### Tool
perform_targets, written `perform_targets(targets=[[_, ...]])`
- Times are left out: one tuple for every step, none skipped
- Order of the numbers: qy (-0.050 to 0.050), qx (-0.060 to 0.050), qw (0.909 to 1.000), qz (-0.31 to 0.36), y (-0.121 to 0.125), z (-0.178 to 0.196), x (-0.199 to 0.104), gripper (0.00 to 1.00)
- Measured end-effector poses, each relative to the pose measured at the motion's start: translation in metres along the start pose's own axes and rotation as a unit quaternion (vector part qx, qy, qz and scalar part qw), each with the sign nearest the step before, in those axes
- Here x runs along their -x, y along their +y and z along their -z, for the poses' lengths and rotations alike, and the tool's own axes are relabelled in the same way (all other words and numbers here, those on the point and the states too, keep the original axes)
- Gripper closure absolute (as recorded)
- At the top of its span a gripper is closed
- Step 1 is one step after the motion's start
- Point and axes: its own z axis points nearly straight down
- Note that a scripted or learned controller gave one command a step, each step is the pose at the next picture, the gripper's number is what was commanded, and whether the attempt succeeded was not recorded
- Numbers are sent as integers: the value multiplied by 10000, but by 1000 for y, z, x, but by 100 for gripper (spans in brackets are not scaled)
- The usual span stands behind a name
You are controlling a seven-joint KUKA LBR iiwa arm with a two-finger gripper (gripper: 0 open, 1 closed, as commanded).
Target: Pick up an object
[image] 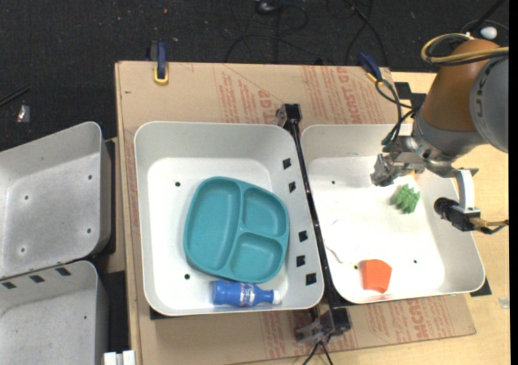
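Observation:
In the right bin [348,290] a small green toy [406,198] lies toward the far right, and an orange cup-like object [375,274] sits near the front wall. My gripper [387,171] hangs over the back of the right bin, just up and left of the green toy, and nothing is visibly held in it. The left bin [162,193] holds a teal divided plate [236,229], with a blue bottle [241,294] lying on its side along the front wall.
The grey arm with its orange band [453,96] reaches in from the right above the right bin's far corner. A black divider [306,210] runs between the two bins. Cardboard [218,92] lies under both bins, and white panels [48,193] lie off to the left.

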Motion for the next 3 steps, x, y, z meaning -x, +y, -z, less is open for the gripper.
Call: perform_targets(targets=[[-4,26,10000,20,12,54,-2,100],[-3,21,10000,18,13,89,-2,100],[15,-12,10000,43,12,82,-61,100]])
